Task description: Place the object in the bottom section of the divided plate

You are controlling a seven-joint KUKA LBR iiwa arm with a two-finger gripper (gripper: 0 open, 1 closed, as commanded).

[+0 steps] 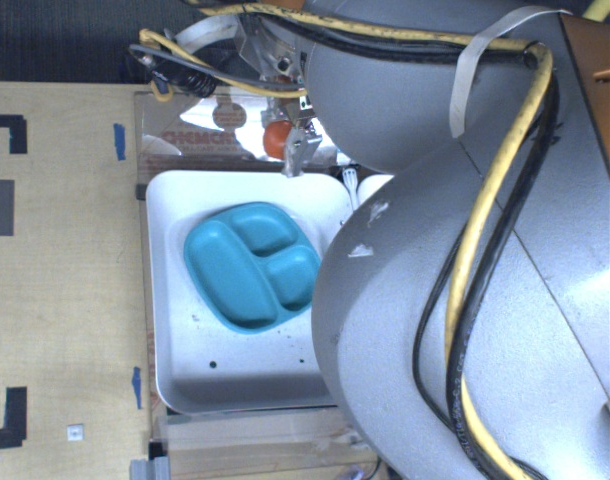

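Seen from the fixed camera above the table, my grey arm (pixel 465 258) sweeps in from the right and covers most of the right half of the scene, its yellow-and-black cable (pixel 505 168) looping over the housing. My pincer (pixel 297 148) hangs at the far rim of the white bin (pixel 175 298), its metal fingers (pixel 303 140) pointing down toward the bin's top edge. Just beside those fingers, on their left and touching or nearly touching them, sits a small orange, rounded object (pixel 274 138). It lies at the level of the fingertips, above the bin's rim and against a shiny, reflective strip behind the bin. I cannot tell whether the object is pinched between my fingers or merely next to them; the fingers overlap from this angle, so I cannot tell how far apart they stand.

Below and a little to the left of my pincer, well apart from the orange object, the blue divided plate (pixel 250 264) lies flat in the bin, turned at a slant. It has one long section (pixel 223 268) along its left side and two smaller sections on its right, one toward the upper edge (pixel 267 228) and one lower (pixel 290 273). A few dark specks dot the bin floor near the plate. The pale wooden table (pixel 65 268) stretches to the left, marked with black corner brackets and short strips of blue tape (pixel 119 140).
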